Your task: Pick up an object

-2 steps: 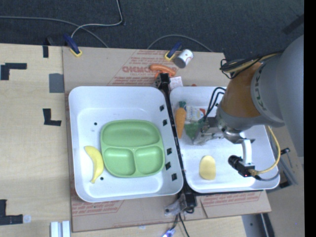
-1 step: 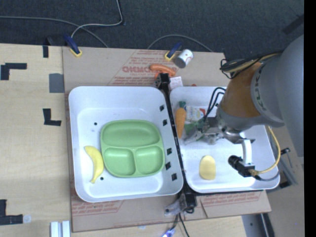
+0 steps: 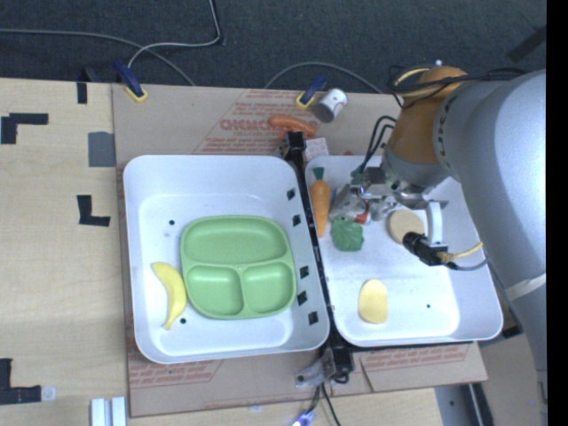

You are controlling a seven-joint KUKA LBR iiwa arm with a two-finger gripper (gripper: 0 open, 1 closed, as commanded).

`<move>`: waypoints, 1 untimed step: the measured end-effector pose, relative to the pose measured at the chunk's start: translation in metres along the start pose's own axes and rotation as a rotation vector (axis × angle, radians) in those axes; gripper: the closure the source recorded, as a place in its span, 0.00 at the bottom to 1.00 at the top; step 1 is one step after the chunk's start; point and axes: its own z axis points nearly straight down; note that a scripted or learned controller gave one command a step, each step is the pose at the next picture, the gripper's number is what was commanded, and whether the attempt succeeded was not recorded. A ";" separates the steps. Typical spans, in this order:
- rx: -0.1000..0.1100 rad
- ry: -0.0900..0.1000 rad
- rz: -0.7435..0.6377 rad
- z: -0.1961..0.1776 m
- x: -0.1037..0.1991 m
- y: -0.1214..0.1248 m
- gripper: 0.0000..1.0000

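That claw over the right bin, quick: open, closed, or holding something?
Claw: cannot be told; it sits low in the right bin, by the carrot and green toy.

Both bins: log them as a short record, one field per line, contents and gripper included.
left bin: green divided tray; yellow banana beside the tray's left edge
right bin: orange carrot near the dividing wall, green broccoli-like piece, pale yellow lemon-like piece, pale round piece partly under the arm
gripper: low over the right bin, between the carrot and the green piece
held: nothing visibly gripped
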 end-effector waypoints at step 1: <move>0.003 0.000 0.001 0.001 0.006 0.013 0.00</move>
